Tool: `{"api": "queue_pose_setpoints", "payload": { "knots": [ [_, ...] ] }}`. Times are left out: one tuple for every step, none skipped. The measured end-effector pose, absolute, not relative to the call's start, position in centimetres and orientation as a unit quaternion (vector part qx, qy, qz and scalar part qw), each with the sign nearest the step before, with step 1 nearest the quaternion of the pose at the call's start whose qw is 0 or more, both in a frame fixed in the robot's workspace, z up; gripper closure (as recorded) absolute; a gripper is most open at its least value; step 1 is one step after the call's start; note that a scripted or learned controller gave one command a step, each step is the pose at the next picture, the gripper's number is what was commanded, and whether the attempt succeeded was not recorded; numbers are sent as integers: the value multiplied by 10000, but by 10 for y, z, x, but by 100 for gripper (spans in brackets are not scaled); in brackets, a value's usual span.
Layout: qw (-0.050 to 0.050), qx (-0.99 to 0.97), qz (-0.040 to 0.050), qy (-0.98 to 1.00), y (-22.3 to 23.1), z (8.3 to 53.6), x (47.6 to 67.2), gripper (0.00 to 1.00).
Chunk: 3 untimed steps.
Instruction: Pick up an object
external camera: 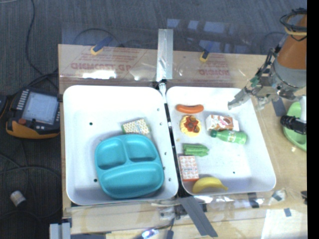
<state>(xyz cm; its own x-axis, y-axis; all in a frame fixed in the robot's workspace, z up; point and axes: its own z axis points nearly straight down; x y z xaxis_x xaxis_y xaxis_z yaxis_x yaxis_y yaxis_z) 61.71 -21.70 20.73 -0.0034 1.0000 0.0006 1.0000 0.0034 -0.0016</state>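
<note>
- Gripper point(238, 101) above the right bin's point(259, 171) far right corner, nothing seen between the fingers; open or closed, impossible to tell.
- Nearest target: green bottle point(229, 136), just nearward and leftward of it, long axis across the bin.

A dark grey carpeted floor point(99, 9) surrounds a light wooden bench point(286, 158), with thin cables point(30, 4) looping across the carpet at the upper left. A handheld control pendant point(32, 113) with an orange rim and a pale screen lies on the floor left of the bench. Clear plastic sheeting point(124, 63), held down by strips of tape, covers the bench's far edge.
</note>
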Motion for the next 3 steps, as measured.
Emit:
{"api": "queue_pose_setpoints", "payload": {
  "knots": [
    [7, -6446, -31, -7645, -219, 113, 583, 0],
    [-148, -6311, -64, -7755, -168, 99, 569, 0],
    [5, -5053, 0, -8630, -72, 209, 579, 0]
  ]
}}
